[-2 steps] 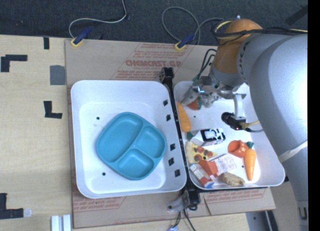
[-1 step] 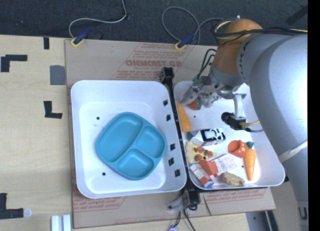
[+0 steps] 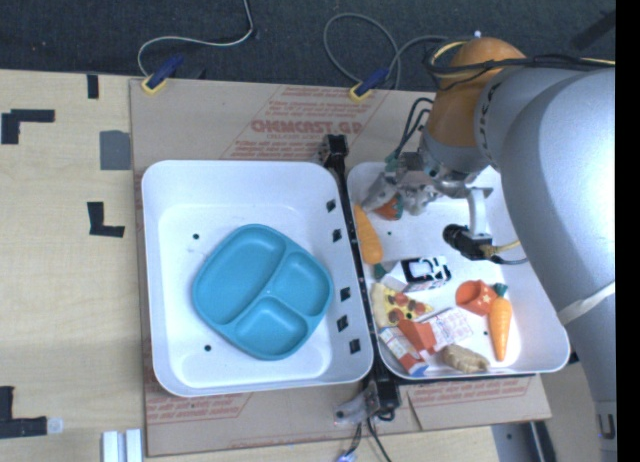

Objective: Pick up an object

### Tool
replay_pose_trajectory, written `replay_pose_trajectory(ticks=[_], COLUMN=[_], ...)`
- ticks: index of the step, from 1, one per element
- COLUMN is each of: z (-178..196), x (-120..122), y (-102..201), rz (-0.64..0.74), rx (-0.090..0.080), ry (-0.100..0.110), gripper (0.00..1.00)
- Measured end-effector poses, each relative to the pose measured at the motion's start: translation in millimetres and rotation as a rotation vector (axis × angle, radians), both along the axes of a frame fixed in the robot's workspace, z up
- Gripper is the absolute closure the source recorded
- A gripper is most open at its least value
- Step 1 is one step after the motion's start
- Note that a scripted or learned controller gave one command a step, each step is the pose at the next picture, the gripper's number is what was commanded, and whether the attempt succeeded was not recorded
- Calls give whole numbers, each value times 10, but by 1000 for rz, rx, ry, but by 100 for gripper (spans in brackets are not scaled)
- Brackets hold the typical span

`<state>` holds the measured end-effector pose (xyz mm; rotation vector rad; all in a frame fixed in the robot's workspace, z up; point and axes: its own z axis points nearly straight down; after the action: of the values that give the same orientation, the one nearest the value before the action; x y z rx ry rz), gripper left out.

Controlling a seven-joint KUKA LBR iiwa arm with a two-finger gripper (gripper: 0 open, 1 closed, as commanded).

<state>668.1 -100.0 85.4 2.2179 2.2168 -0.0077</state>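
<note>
My claw [image 3: 400,190] is down in the upper left corner of the right bin [image 3: 545,335], and honestly I can't tell how far open it is or if it's got hold of anything, the wrist blocks most of it. Something orange [image 3: 388,210] sits right under it. The rest of the stuff is lower in that bin: an orange stick-shaped thing [image 3: 369,238] along the left wall, a carrot [image 3: 500,326] near the right side, a black-and-white thing [image 3: 427,270] in the middle, some packets [image 3: 415,325] at the bottom. The left bin [image 3: 170,200] has a blue divided plate [image 3: 262,291].
</note>
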Motion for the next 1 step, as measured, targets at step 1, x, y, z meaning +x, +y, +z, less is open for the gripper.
replay_pose_trajectory(ticks=[1], z=[2], x=[0], y=[6], rz=[-1], rx=[-1], ry=[0], gripper=[0])
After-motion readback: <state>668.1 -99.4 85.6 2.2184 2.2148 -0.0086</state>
